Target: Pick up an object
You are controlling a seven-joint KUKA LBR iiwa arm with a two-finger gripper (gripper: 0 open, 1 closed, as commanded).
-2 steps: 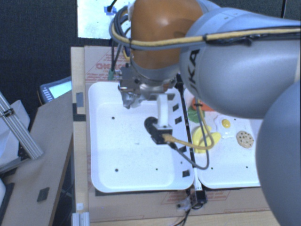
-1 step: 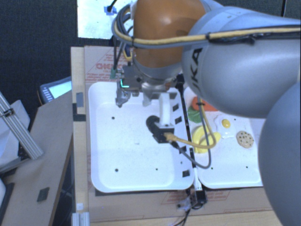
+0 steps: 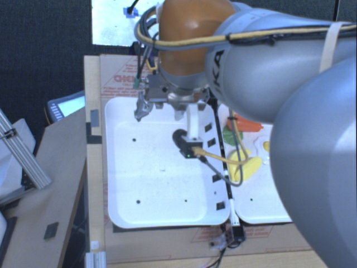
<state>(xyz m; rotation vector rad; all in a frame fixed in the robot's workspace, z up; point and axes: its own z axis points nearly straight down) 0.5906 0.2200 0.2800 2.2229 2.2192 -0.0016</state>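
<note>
Dark nubby backdrop [image 3: 44,32] all around us here, with a pale speckled panel [image 3: 111,21] up top. Our tabletop [image 3: 92,177] is light wood with red-printed cardboard [image 3: 120,74] on it. To the left we've got a lower wooden board [image 3: 56,172], a slanted aluminium rail [image 3: 22,155] and a small screen [image 3: 66,106].

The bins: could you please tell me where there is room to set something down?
The left bin is bare from its front rim up to the claw near its back wall. The right bin is crowded along its left side: an orange item, a green item and a yellow item.
</note>
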